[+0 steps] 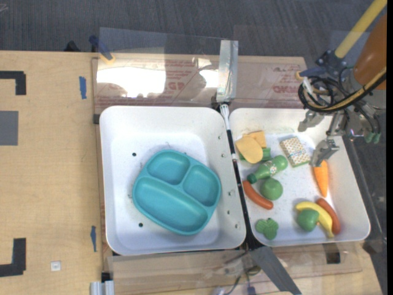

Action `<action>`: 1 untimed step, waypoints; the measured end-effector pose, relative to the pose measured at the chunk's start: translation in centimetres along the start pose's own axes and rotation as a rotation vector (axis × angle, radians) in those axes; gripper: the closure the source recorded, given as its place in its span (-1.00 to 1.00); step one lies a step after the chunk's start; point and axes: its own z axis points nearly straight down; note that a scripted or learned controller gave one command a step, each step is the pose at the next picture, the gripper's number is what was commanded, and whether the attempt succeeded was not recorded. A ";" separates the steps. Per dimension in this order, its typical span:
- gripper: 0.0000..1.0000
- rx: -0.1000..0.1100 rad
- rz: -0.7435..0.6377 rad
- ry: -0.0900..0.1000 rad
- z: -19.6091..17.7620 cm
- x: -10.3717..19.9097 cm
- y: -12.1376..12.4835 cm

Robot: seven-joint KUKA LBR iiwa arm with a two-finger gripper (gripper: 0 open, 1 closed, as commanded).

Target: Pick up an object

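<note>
Carrot, the orange toy piece lying lengthwise near the far right side of the right bin, looks the likeliest target, since the gripper hangs just above its upper end. The fingers are spread apart with nothing between them, one tip close over the carrot's top and the other out toward the bin's upper edge. So the pick is not yet made: the arm has reached the bin, but closing on something and lifting it both remain.

Other candidates lie nearby (any would satisfy the task as worded): a speckled cracker just left of the gripper, a yellow cheese wedge, a green cucumber piece, a red chili, a broccoli floret and a cluster of green pepper, banana and red piece at the lower right. The left bin holds a teal divided plate, well apart from the gripper.
</note>
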 end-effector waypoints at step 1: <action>-1.00 -0.003 -0.015 0.010 7.5 -2.8 -0.6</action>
